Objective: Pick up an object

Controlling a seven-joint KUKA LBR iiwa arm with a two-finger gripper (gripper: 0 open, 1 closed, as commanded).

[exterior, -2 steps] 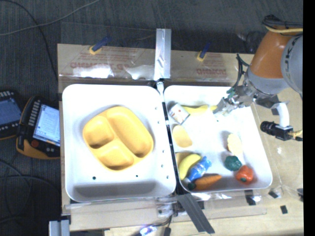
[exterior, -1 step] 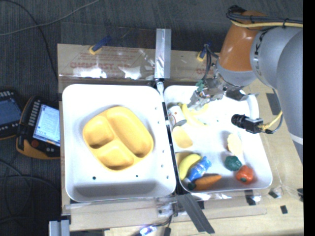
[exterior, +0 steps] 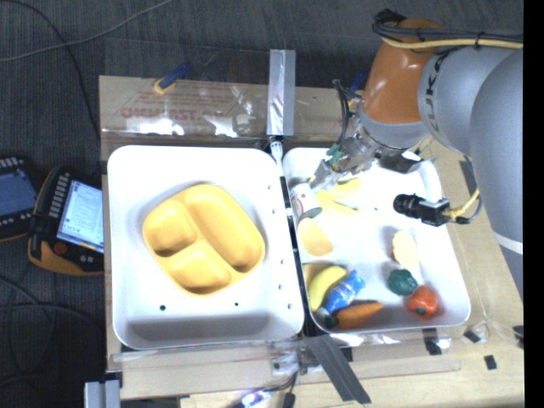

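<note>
My gripper (exterior: 331,168) is low over the back left corner of the right bin (exterior: 450,253), with the grey arm and its orange band reaching in from the right. Just below and left of it lies a small white and red can (exterior: 303,201). A pale yellow flat piece (exterior: 342,195) lies right beside the gripper tip. Nothing visibly sits between the fingers.
The right bin also holds a pale yellow slice (exterior: 316,239), a banana (exterior: 323,283), a blue bottle (exterior: 342,294), a carrot (exterior: 359,314), a red pepper (exterior: 423,301), a green item (exterior: 401,280) and a cream piece (exterior: 406,249). A yellow divided plate (exterior: 202,236) lies in the left bin (exterior: 127,228).
</note>
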